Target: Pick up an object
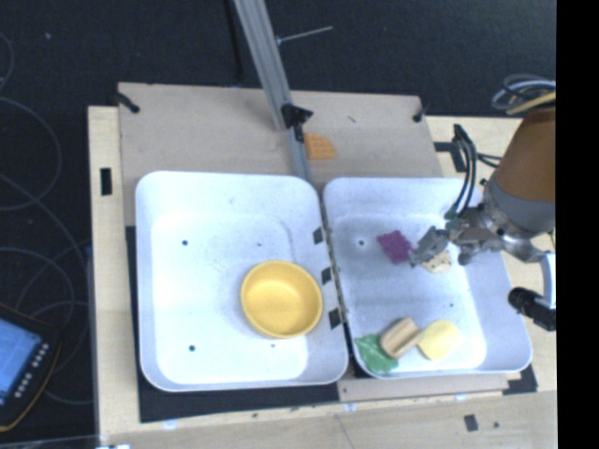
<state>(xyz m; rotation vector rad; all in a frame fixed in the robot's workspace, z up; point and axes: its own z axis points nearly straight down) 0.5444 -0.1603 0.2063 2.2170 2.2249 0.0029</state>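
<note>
We see the gripper (pixel 436 255) low over the right bin (pixel 487 354), just to 3 o'clock of a small purple object (pixel 394 245). A pale object (pixel 437 264) sits right at its tip; whether its fingers are apart or clamped on it we cannot tell. Toward 6 o'clock in that bin lie a tan block (pixel 399 336), a yellow lump (pixel 438 340) and a green piece (pixel 372 354). The left bin (pixel 178 213) on the counter (pixel 108 251) carries a yellow bowl (pixel 281 298).

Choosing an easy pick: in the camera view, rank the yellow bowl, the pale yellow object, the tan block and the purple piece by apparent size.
1. yellow bowl, clearly largest
2. pale yellow object
3. tan block, close to the pale yellow object, so unsure
4. purple piece, smallest
</note>
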